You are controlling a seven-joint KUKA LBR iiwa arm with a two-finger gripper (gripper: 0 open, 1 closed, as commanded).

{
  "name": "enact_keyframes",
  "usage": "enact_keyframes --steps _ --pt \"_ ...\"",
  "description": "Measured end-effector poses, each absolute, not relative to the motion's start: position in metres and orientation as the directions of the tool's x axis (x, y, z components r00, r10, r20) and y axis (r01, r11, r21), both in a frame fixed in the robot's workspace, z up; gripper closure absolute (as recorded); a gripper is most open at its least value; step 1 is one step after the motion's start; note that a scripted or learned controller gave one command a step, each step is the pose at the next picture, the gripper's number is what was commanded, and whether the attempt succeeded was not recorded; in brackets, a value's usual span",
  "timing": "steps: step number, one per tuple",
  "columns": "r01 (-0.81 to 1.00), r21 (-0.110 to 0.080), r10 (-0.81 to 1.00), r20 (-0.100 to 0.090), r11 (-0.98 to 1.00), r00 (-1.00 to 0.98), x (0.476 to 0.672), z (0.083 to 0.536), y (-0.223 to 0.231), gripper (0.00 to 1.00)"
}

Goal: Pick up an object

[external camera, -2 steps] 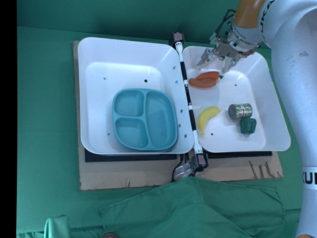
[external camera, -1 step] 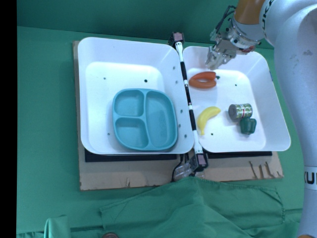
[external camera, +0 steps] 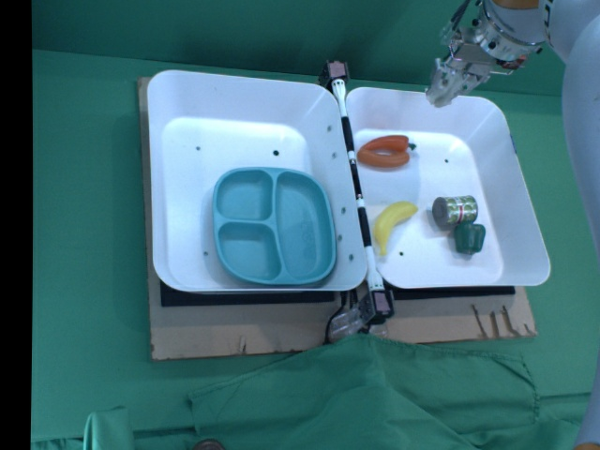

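The right bin (external camera: 511, 172) holds an orange-red pepper (external camera: 385, 152) at its back left, a yellow banana (external camera: 391, 223) near the divider, a small tin can (external camera: 455, 211) lying on its side, and a green pepper (external camera: 470, 238) just in front of the can. My gripper (external camera: 446, 86) hangs high over the right bin's back rim, well above and behind the objects. Nothing shows between its fingers.
A teal divided plate (external camera: 274, 225) lies in the left bin (external camera: 178, 111). A black-and-white rod (external camera: 356, 190) runs between the two bins. Green cloth (external camera: 375, 392) bunches along the bench's front edge. The arm (external camera: 581, 111) comes down the right side.
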State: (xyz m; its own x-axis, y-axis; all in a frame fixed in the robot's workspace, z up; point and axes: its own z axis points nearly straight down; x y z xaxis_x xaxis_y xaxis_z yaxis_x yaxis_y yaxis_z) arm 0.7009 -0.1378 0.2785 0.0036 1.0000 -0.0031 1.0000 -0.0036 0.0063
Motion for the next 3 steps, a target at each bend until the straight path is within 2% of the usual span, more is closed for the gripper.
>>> enact_keyframes --steps 1,2,3 --pt "1.0 0.006 1.0 -0.001 -0.002 0.002 0.696 0.321 -0.091 1.0" --pt "1.0 0.003 1.0 0.0 -0.002 0.002 0.662 0.314 -0.036 1.0" --pt "1.0 0.002 1.0 0.001 -0.002 0.002 0.604 0.362 0.021 1.0"
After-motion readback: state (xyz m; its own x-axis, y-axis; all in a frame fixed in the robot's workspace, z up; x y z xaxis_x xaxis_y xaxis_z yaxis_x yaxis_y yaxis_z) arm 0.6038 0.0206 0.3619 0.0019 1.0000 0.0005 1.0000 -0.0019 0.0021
